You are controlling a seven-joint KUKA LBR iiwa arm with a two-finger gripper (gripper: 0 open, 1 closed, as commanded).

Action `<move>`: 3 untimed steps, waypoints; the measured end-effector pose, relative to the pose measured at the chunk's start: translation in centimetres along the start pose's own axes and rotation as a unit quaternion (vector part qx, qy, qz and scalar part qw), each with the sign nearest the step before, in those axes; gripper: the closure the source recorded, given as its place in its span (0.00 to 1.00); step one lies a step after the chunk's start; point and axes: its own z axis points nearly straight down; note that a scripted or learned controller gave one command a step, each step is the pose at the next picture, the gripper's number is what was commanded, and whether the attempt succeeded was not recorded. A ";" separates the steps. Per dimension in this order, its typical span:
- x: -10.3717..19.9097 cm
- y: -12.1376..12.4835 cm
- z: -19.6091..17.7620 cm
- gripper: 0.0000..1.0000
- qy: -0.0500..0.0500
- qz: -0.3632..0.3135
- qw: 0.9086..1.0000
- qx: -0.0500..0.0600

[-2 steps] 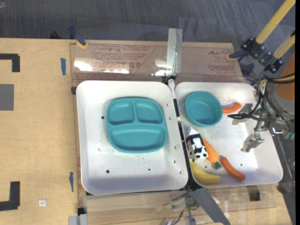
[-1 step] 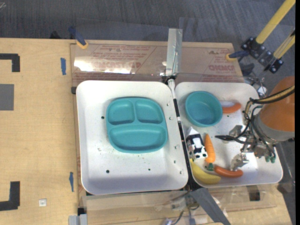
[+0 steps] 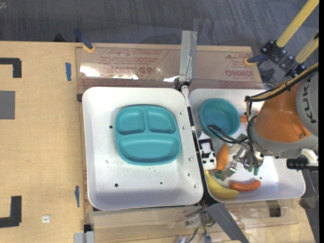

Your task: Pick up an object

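Observation:
The right bin [image 3: 289,182] holds several toy foods. An orange carrot [image 3: 221,157] stands on end near the bin's left wall. A yellow banana [image 3: 219,189] lies along the front edge, and a red-orange sausage [image 3: 245,186] rests just right of it. A small green piece [image 3: 218,175] sits between the carrot and the banana. My gripper [image 3: 232,169] hangs low over this cluster, right beside the carrot and just above the banana. The arm's orange band [image 3: 278,120] and cables hide the bin's middle. Nothing is visibly held.
A teal bowl [image 3: 219,116] sits at the back of the right bin. A teal divided plate [image 3: 148,134] lies in the middle of the left bin [image 3: 96,151]. A black-and-white tag [image 3: 205,152] sits by the wall between the two bins.

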 end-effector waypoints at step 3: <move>-2.4 1.5 -1.1 1.00 -0.001 0.130 0.991 0.000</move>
